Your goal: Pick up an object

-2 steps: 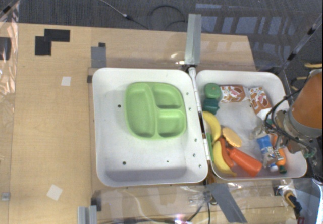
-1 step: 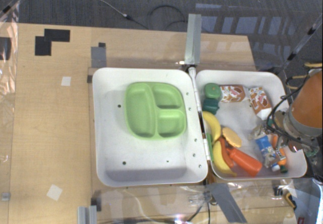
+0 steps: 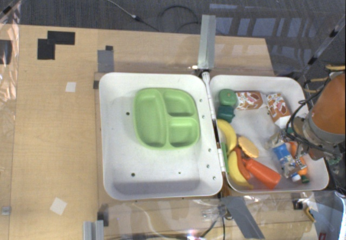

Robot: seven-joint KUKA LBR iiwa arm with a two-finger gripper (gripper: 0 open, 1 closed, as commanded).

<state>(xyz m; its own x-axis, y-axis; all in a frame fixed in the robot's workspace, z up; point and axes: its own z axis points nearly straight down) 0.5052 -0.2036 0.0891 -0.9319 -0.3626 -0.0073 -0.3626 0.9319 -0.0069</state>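
The right bin (image 3: 258, 125) holds the loose objects. At its left end stand a green cup (image 3: 227, 97) and a dark green block (image 3: 225, 114), with two snack packets (image 3: 249, 100) along the back wall. Two bananas (image 3: 227, 134) lie against the left wall, beside an orange-topped round piece (image 3: 249, 147) and a red-orange bottle (image 3: 263, 173). My gripper (image 3: 291, 150) reaches down into the bin's right end, right over a small blue bottle (image 3: 281, 154) and some small colourful bits (image 3: 298, 173). The arm's wrist hides what lies under it.
The left bin (image 3: 116, 168) carries a light green divided plate (image 3: 165, 117) near its middle. A metal post (image 3: 206, 41) stands behind the seam between the bins. The arm's orange band (image 3: 331, 108) hangs over the right bin's right rim.
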